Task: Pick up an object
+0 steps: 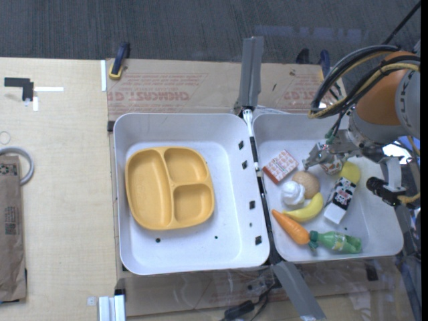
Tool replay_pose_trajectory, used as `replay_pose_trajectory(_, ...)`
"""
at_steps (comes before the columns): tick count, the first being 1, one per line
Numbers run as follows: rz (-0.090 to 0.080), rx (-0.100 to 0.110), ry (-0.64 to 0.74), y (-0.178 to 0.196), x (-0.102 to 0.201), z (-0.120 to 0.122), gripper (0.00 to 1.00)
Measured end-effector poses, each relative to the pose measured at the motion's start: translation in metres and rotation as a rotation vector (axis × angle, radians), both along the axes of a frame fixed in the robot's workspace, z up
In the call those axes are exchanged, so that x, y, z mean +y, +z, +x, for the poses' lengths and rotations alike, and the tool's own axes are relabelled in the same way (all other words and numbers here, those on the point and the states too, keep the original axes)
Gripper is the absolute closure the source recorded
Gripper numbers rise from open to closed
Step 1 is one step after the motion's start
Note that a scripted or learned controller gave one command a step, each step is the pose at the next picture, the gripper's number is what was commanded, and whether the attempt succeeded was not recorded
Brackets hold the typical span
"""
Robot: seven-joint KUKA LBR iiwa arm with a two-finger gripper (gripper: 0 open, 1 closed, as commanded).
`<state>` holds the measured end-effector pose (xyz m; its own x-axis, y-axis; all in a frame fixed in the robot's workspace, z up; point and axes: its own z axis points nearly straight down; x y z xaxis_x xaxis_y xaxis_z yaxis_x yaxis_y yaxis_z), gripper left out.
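Left bin [127,199]: a yellow divided plate [170,187] is lying flat in it, three compartments up.

Right bin [388,246], going left to right: a small red-and-white packet [280,165] is sitting at the far left. Near of it, a white bulb-shaped item [292,192] is touching a tan round one [306,181]. A banana [306,208] is curving beneath them, long axis running left to right. A carrot [290,225] is lying slantwise, tip toward the far left, thick end toward the near right. A green bottle [336,242] is lying on its side along the near wall, cap to the left. A white carton [340,200] is lying tilted, just beside a yellow fruit [350,173].

The gripper [330,158] is hovering over the bin's far middle; whether its fingers are spread or pressed together, cannot tell.
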<state>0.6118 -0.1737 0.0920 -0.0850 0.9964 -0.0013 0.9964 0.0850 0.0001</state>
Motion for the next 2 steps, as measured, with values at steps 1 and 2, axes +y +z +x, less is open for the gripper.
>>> replay_pose_trajectory(1,-0.001,-0.002,-0.002,0.010,-0.001,0.000,1.00)
replay_pose_trajectory(2,-0.001,0.002,-0.132,0.153,0.108,-0.013,1.00)
